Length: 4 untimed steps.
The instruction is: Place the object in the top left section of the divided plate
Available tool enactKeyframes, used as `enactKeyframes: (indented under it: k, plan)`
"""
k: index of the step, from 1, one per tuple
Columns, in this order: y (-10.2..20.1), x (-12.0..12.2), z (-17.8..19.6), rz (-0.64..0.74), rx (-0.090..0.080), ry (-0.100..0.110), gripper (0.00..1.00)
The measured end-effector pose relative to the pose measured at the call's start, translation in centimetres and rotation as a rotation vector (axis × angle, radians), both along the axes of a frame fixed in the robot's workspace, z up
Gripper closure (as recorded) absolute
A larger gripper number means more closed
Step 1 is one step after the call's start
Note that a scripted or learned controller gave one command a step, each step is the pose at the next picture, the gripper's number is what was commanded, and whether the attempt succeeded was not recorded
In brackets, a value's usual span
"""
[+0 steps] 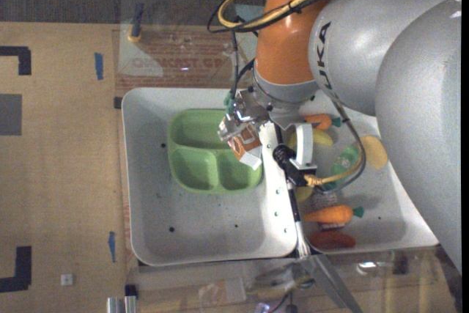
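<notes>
Item: divided plate point(192, 157), light green, three compartments, one long section and two smaller ones. It sits in the left bin point(146, 216), toward that bin's far right corner.

Item: object point(245, 143), small, orange-brown with white edges, boxy; finer detail is not legible. It sits at the gripper point(238, 130), over the plate's right edge. Whether the jaws clasp it, or are open or closed, cannot be told.

Item: right bin point(388, 223), holding a carrot point(330, 214), a red piece point(333, 239) and a yellow piece point(375, 152).

One fixed overhead camera looks down, seemingly slanted, on both bins point(146, 231), fairly close
</notes>
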<state>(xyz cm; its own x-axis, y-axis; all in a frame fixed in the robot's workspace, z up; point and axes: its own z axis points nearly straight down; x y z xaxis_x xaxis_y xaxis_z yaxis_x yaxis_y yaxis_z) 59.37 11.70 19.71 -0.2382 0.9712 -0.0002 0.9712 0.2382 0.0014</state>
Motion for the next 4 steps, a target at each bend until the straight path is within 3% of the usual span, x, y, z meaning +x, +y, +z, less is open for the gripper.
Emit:
enactKeyframes:
  k: [1, 2, 3, 4]
  plan:
    - [1.1, 2.3, -1.9, 0.042, 0.000, -0.001, 1.00]
    - [1.1, 2.3, -1.8, 0.043, 0.000, -0.001, 0.00]
    - [-4.3, 1.4, -1.2, 0.156, 0.000, 0.002, 0.00]
    - [-4.3, 1.5, -0.2, 0.154, 0.001, -0.002, 1.00]
